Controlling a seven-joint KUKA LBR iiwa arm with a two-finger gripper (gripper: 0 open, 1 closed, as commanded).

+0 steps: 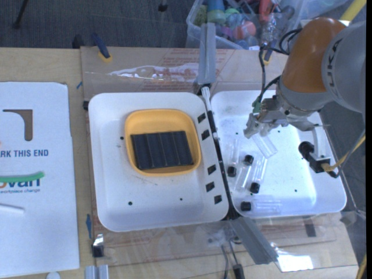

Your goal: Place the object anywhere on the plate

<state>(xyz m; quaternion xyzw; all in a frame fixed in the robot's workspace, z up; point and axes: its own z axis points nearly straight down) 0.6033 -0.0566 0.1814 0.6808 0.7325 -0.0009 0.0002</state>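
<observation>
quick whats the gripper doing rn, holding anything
gripper: above the right bin, near the clear vials; whether it holds anything cannot be told.

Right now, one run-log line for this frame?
gripper: over right bin, fingers unclear | yellow plate: left bin, bears dark ridged block | clear vials: right bin

The gripper (260, 127) blurs against the right bin (325, 199), its fingers too indistinct to read. Clear vials (251, 173) beneath it are faint, perhaps four. The arm (325, 57) runs off the right edge.
</observation>
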